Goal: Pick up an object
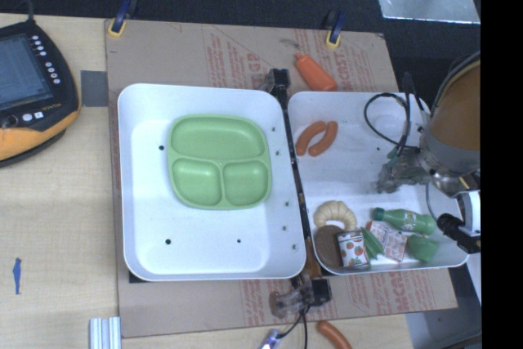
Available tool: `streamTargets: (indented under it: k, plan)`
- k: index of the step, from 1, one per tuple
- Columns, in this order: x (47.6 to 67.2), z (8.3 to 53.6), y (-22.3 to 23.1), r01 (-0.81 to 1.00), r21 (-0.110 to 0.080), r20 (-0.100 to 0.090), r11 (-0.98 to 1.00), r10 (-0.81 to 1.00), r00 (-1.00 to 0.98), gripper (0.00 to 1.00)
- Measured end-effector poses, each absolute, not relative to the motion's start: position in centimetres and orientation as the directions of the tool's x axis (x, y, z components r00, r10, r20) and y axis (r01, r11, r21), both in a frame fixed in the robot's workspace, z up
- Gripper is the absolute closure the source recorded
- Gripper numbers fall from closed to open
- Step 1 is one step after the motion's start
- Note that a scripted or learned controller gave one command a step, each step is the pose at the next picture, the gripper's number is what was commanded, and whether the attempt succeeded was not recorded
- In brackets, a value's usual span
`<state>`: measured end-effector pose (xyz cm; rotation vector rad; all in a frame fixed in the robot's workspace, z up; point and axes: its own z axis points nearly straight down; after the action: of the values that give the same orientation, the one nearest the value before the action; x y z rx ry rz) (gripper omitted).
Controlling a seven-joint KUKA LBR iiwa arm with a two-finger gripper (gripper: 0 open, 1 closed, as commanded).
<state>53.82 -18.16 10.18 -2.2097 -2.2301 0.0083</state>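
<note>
The gripper [398, 176] hangs low over the right bin [351, 114]; I cannot tell how it stands. Nearest lies a green bottle [404, 220] beside a can [352, 249]. The bottle looks light, stiff and slippery: grasp it across its middle.

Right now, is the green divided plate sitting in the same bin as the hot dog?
No, the green divided plate lies in the left bin, while the hot dog lies in the right bin.
</note>
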Motion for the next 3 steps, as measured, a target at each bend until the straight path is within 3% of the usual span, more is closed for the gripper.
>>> streamTargets:
  k: [1,2,3]
  plan:
    - [58.4,17.0,-10.5,1.0,-0.002,0.001,0.005,1.0,-0.005,1.0]
    - [62.0,20.3,-4.7,1.0,-0.003,0.001,0.004,1.0,-0.004,1.0]
    - [62.6,10.1,-9.9,1.0,-0.005,-0.001,0.004,1.0,-0.004,1.0]
